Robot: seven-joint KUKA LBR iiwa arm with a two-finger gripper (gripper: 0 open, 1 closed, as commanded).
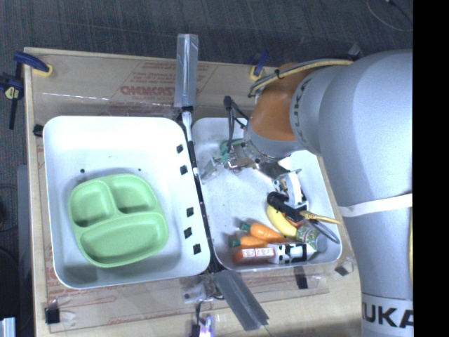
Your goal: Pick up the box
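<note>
Arm [330, 111]: we see it reaching from the right over the right bin [217, 209].
Gripper [231, 156]: low near the bin's upper left — we cannot tell its state.
Box [270, 255]: we find it lying along the near wall, beside carrots [256, 234] and a banana [280, 220].
Left bin [63, 135]: a green divided plate [118, 220].

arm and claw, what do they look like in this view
The arm is thick, rounded and light grey, with an orange band above the wrist and black "KUKA" lettering low on its body. Yellow and dark cables loop over the orange section. The claw is a small metallic assembly with green-tinted parts.
</note>
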